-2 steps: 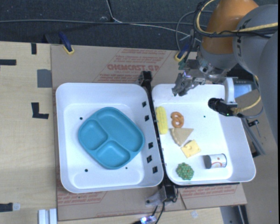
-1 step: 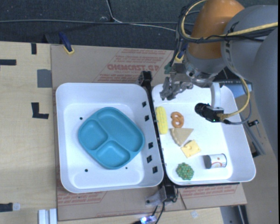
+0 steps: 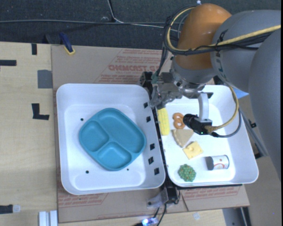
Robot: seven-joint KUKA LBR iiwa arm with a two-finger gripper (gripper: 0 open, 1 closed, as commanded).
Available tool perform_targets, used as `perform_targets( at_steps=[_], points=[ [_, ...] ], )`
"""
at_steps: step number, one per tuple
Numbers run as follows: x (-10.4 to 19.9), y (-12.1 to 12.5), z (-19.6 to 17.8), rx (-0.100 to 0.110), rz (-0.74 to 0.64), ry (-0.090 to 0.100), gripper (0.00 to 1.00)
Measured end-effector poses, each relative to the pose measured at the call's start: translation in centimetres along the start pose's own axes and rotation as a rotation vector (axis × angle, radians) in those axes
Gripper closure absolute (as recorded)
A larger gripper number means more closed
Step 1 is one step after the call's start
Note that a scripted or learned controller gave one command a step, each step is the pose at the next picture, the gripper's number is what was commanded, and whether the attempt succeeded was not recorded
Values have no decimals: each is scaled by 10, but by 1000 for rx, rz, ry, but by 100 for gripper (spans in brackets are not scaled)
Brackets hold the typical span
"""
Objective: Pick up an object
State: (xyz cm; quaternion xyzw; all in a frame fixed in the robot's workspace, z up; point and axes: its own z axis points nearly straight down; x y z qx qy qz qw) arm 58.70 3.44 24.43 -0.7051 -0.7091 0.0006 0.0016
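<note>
The right bin (image 3: 245,173) holds a yellow corn cob (image 3: 163,121) by its left wall, a pretzel (image 3: 178,120), a tan bread slice (image 3: 181,136), a yellow cheese wedge (image 3: 193,150), a green broccoli floret (image 3: 187,172) and a small white can with a dark end (image 3: 217,162). My gripper (image 3: 160,99) hangs low at the bin's upper left corner, just above the top end of the corn cob. The wrist body hides its fingers.
The left bin (image 3: 66,126) holds a blue divided plate (image 3: 112,138). Black clips line the wall between the two bins. The grey arm and its orange band cover the right bin's upper part. Cables loop from the wrist over the bin's middle.
</note>
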Motion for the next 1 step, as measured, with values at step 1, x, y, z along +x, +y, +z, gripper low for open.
perform_targets(
  at_steps=[1],
  points=[
    [45, -27, 12, 2, 1, -1, 100]
  ],
)
